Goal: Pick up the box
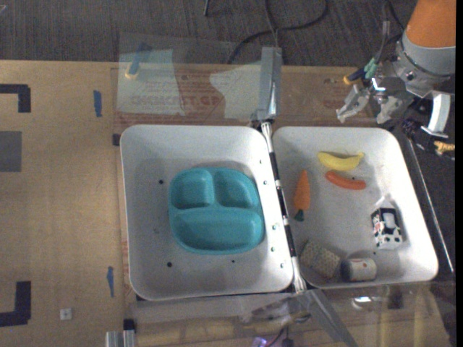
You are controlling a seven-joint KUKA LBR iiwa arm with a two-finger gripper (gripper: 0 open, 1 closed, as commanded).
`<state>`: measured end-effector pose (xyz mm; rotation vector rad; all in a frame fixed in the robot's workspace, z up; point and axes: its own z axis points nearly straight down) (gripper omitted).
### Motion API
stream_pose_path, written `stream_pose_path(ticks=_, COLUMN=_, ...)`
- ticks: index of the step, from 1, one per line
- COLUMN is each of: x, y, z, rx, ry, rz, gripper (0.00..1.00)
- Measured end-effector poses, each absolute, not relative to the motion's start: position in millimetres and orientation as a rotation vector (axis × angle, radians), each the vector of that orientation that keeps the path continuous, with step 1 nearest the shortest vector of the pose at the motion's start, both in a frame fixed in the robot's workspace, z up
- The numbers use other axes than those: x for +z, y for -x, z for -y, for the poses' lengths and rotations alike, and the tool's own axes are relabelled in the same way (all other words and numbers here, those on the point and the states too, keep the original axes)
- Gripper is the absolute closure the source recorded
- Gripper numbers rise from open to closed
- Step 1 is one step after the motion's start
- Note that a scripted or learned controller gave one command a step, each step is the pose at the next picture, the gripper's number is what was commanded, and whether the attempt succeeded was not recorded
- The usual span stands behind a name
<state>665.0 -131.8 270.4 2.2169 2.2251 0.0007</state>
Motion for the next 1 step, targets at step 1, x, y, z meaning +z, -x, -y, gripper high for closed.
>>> stream_pose_path(ticks=1, x=151.4, y=-617.2, z=210.2, rx=0.001, ry=-2.253, rz=-2.188, gripper=0.0)
